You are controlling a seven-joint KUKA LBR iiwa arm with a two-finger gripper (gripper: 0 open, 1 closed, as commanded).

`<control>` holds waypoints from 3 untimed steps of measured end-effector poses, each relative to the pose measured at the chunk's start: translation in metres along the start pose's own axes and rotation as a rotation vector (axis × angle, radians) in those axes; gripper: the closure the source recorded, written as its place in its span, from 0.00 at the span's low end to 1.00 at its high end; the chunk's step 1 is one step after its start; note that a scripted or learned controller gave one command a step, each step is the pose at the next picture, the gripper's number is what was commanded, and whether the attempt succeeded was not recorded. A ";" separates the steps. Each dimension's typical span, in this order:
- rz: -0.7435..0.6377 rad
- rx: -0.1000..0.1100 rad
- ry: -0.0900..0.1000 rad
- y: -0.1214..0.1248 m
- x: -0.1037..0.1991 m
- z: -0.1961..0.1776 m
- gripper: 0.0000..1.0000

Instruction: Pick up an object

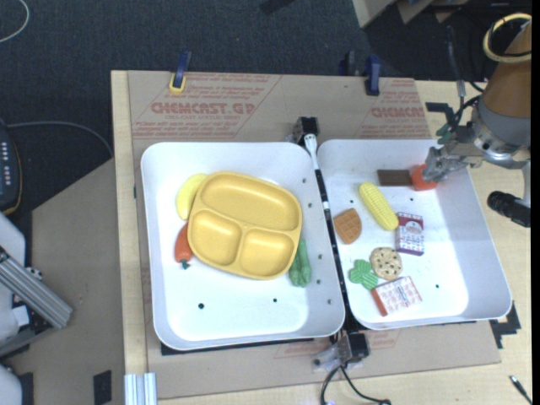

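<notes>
The pincer (432, 169) hangs low over the far right corner of the right bin (472, 226), and its tip is directly at a small orange-red piece (423, 180) that lies there; whether it is spread or pressed together I cannot tell from where I stand, and I also cannot say that the piece is held. Just beside this piece, toward the left, lies a flat dark brown bar (391, 176).

I judge the orange-red piece to be the thing of this try. It looks like a small toy food: light, stiff, probably smooth plastic, so it can slip out or be pushed toward the bin wall. It is not fragile. I would take it across its narrow sides, with the fingers low.

Further out in the same bin there is a yellow corn cob (378, 206), a round brown biscuit-like piece (347, 224), a small red and white packet (411, 233), a chocolate-chip cookie (386, 263) touching a green piece (364, 273), and a second red and white packet (397, 294).

The left bin (169, 251) carries a yellow divided plate (243, 224). Under its edges peek a yellow piece (190, 194), an orange-red piece like a carrot (182, 247) and a green leafy piece (300, 266).

Both bins rest on the surface (253, 108).
</notes>
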State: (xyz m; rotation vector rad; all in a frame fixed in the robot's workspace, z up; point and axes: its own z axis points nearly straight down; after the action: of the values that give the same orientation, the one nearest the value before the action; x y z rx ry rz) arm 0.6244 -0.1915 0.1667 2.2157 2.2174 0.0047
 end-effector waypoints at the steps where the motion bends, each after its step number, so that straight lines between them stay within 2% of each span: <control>1: 0.000 -0.001 0.000 0.002 0.000 -0.054 1.00; 2: -0.002 0.009 0.005 -0.023 0.044 -0.066 1.00; 3: -0.002 0.010 0.005 -0.052 0.088 -0.075 1.00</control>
State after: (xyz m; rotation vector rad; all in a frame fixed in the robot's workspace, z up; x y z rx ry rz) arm 0.5721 -0.1035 0.2406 2.2204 2.2274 -0.0009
